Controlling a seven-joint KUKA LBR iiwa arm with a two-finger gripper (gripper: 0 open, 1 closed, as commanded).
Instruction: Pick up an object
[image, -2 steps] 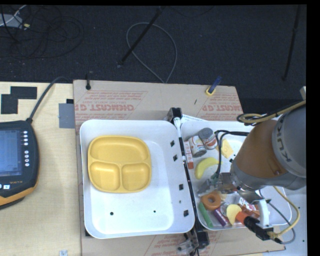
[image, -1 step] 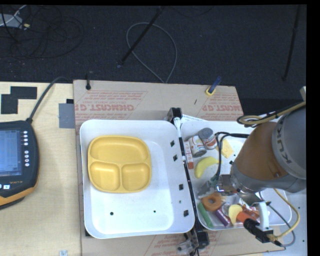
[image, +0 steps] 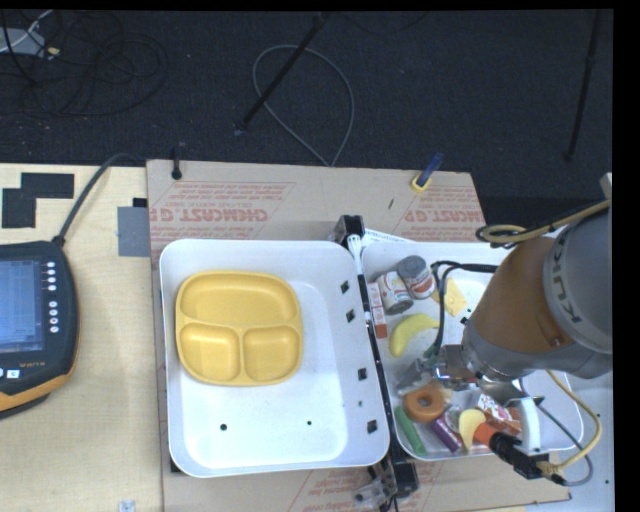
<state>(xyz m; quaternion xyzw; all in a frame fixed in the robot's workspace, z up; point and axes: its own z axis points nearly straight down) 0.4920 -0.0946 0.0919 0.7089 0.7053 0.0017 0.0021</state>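
The arm (image: 545, 300) comes in from the right and hangs low over the right bin (image: 385, 262), covering a large part of it. The gripper (image: 462, 372) is just above the small things in the near part of this bin, but whether it is closed on anything I cannot tell, because the wrist hides it. Near it lie a brown ring like a donut (image: 427, 402), a purple piece (image: 446, 432) and an orange-red piece (image: 480, 432). Farther back in the same bin are a yellow banana (image: 410, 333) and a can (image: 406, 282) lying on its side. The left bin (image: 200, 440) holds a yellow divided plate (image: 240, 328) with three compartments. A control tablet (image: 30, 315) rests on the bench at the far left.
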